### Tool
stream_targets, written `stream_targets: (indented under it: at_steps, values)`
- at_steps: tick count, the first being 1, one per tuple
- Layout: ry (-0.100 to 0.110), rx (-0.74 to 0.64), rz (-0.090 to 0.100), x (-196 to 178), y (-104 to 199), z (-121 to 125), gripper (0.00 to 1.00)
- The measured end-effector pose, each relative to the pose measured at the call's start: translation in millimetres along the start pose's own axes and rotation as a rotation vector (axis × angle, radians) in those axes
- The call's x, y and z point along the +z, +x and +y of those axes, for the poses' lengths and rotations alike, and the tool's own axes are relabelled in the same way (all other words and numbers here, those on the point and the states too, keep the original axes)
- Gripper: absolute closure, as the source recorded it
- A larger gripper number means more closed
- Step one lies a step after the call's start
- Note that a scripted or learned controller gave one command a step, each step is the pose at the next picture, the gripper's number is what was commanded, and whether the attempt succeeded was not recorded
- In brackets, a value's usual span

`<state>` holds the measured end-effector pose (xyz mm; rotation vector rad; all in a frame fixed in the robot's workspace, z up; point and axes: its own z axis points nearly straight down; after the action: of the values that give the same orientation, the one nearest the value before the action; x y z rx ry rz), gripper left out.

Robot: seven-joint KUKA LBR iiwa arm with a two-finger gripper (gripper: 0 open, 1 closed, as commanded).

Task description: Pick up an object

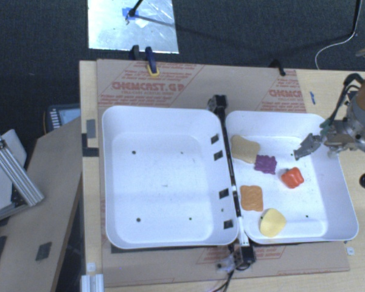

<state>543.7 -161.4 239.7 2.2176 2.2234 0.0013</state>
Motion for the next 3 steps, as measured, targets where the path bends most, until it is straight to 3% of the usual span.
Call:
stream_targets:
  at_steps: [1, 2, 3]
  values:
    - [0.003, 0.001, 0.001, 163, 0, 15, 0.0]
    - [-0.003, 0.001, -0.001, 144, -1, 17, 1.0]
    - [-0.006, -0.009, 0.003, 50, 86, -10, 1.0]
